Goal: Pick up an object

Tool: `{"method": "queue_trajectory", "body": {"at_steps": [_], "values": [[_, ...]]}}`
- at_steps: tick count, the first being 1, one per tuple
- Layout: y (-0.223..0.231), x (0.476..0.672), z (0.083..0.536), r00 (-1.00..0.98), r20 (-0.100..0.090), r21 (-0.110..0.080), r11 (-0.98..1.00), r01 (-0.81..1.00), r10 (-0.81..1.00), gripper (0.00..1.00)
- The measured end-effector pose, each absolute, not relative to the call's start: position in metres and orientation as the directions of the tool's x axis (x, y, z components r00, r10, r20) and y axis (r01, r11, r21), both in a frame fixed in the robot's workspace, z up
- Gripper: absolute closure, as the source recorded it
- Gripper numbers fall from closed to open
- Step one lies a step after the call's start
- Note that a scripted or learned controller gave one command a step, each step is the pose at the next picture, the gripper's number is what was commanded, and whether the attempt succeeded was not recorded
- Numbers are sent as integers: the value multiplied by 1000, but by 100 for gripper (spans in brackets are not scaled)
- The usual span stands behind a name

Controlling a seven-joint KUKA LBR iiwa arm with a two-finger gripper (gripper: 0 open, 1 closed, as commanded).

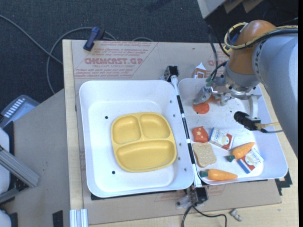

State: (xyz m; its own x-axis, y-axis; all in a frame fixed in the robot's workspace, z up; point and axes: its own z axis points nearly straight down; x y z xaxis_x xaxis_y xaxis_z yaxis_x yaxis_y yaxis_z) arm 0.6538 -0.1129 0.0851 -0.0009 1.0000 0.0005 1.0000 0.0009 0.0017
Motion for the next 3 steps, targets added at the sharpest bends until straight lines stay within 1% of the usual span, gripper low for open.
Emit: {"method": "queue_trajectory", "body": {"at_steps": [1, 2, 3], "values": [[-92, 662, 84, 2, 0, -8, -2, 1000, 1000, 0], [-92, 660, 92, 2, 0, -16, -2, 1000, 1000, 100], [-43, 614, 186, -3, 1, 1, 3, 1000, 1000, 100]]}}
